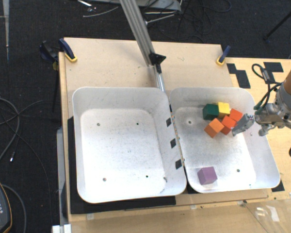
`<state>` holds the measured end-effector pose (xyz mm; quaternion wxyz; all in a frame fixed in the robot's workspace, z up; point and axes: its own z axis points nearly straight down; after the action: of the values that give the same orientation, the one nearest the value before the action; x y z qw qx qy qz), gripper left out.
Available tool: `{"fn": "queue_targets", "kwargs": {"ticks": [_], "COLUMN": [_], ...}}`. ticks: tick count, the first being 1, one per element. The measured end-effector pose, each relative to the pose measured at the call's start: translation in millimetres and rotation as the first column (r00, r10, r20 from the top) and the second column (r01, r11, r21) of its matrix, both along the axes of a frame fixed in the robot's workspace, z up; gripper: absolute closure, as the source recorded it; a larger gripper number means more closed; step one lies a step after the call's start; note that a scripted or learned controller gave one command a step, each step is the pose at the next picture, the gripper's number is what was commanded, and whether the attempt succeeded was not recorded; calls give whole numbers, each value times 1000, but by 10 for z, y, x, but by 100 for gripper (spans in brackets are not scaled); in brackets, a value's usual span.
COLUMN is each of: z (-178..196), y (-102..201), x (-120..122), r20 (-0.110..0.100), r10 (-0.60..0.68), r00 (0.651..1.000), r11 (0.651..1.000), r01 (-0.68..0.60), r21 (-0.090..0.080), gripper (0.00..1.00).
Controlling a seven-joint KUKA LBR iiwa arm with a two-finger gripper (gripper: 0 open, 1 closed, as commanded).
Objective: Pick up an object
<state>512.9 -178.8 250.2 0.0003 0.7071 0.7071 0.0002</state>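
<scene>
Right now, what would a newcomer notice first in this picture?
The bright cluster of blocks, green, yellow and orange, sits at the back of the right bin, with the tool just beside it on its right. A lone purple block lies near that bin's front edge.

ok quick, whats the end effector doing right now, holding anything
end effector: at the right bin's right edge, beside the cluster of blocks; nothing seen held, and open or closed cannot be told.
</scene>
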Motion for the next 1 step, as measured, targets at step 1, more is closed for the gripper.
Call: {"fn": "queue_targets", "kwargs": {"ticks": [1], "z": [-1213], "y": [-23], "x": [679], "r20": [-5], "r10": [5], "r00": [1000], "r11": [1000], "r01": [-5], "r21": [1], "gripper": [0]}}
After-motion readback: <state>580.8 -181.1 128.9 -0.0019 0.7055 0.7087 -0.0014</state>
